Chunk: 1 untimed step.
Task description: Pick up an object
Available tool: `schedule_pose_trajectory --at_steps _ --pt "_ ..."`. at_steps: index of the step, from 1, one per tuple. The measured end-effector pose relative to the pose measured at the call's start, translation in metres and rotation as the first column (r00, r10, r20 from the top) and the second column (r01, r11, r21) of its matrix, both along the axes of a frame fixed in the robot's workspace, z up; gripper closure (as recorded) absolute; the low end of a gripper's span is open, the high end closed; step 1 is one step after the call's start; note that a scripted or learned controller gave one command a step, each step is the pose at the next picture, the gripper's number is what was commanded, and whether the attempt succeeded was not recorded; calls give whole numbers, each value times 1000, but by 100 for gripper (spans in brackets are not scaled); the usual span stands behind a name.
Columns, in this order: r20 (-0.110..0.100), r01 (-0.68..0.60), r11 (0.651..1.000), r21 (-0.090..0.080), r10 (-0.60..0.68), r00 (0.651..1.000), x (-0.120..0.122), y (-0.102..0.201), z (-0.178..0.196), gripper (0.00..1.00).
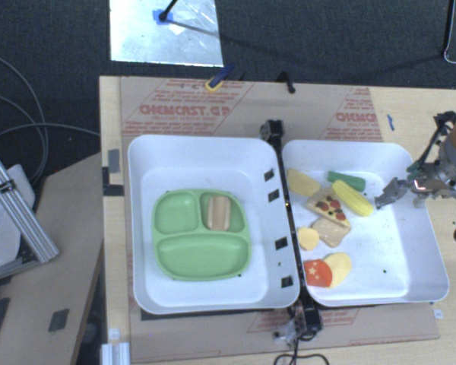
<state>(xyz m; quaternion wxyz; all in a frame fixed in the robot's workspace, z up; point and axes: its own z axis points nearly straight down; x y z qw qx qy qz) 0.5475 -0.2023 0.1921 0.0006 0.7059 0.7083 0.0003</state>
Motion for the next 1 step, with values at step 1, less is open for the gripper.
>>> schedule_pose_trajectory --at_steps 1 --pt "5 -6 1000 3 6 1000 42 61 -110 0"
